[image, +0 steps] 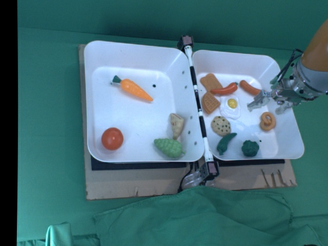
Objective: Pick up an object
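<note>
Leftmost, the left bin [97, 55] is seen to carry a carrot [134, 88] at upper left, a tomato [112, 138] at lower left, and a pale wedge [176, 124] just above a green bumpy fruit [168, 147] at lower right. Across the divider, the right bin [289, 147] is crowded: a waffle [210, 102] below a cracker [210, 81], a red sausage [224, 89], a fried egg [231, 105], a cookie [221, 125], a green pepper [226, 142], broccoli [250, 148], a second sausage [249, 87] and a pretzel [267, 121]. No object is chosen yet; the step is judged to be the approach. The gripper [259, 102] is held over the right bin, between the fried egg and the pretzel, with nothing between its fingers. The fingers appear slightly apart, though the gap is small and hard to read. The arm is reached in from the right at a slant, wrist tilted leftward and down. Next, a descent onto a single item is called for, probably the egg or pretzel, with care needed that neighbours are not nudged.
</note>
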Robot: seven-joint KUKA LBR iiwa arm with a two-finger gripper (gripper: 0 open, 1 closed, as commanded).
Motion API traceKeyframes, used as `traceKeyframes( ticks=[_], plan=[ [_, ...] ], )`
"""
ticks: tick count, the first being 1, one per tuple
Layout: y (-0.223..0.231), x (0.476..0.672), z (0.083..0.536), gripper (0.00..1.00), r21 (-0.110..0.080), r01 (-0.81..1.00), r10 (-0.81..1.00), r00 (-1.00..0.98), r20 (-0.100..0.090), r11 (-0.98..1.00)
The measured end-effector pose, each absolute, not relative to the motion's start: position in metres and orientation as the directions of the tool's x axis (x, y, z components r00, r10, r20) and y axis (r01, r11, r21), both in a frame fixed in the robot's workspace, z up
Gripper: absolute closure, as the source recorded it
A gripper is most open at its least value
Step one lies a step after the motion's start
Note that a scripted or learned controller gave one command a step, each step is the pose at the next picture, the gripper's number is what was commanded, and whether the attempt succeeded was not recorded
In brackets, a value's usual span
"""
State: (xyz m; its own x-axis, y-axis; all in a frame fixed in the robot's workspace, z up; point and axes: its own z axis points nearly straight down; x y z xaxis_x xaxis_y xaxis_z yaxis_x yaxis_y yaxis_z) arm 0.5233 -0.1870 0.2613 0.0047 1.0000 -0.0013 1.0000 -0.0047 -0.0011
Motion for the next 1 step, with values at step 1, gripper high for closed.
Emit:
traceKeyframes(
  ticks=[1],
  plan=[
    [-0.1795,0.5247,0.2042,0.0,-0.004,1.0,1.0,0.004,0.0,-0.004]
  ],
)
